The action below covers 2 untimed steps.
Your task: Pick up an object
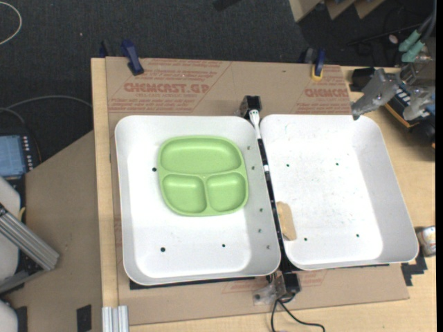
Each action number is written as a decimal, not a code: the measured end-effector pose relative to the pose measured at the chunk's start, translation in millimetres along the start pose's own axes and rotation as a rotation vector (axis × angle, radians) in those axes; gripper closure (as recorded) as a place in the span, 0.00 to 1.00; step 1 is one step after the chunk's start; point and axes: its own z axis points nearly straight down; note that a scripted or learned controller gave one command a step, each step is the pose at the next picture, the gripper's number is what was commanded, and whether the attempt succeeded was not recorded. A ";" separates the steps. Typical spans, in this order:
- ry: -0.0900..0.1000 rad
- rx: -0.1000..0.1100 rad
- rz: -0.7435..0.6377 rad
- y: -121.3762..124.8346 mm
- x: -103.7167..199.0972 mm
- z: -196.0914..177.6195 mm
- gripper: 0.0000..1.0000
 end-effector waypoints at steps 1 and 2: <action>-0.005 0.012 0.013 1.5 -6.5 -2.4 1.00; -0.003 0.034 0.015 -3.2 10.2 136.9 1.00</action>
